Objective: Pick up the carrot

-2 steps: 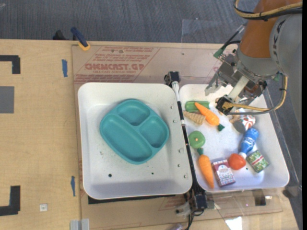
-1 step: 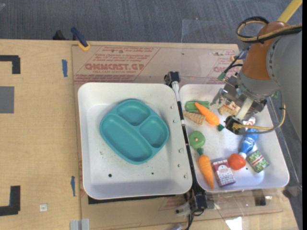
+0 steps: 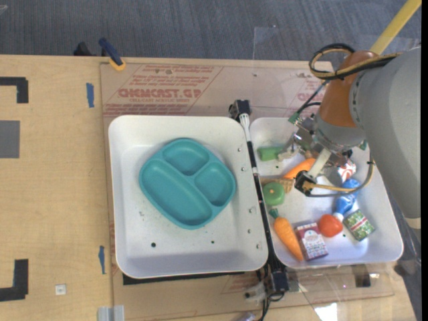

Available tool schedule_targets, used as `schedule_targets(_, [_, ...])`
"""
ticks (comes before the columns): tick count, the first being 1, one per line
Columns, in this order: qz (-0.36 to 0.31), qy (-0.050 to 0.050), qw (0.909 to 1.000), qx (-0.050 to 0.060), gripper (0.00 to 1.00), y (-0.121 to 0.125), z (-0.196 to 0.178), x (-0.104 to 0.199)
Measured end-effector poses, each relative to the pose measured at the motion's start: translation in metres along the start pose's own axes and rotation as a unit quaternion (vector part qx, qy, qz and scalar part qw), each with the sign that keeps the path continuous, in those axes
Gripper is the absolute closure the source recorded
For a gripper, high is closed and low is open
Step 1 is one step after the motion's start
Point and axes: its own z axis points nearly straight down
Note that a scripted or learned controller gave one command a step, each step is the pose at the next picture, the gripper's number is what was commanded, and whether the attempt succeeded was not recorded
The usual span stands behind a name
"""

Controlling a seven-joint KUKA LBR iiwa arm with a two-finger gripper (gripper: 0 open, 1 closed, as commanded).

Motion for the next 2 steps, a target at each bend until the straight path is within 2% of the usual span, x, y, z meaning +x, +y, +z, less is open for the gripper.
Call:
schedule_targets(1, [-0.074, -0.001, 0.9973, -0.001, 0.00, -0.051, -0.001, -0.042])
schedule_targets(2, [0.005, -0.002, 1.0000, -0.001, 0.00, 0.010, 0.000, -0.037])
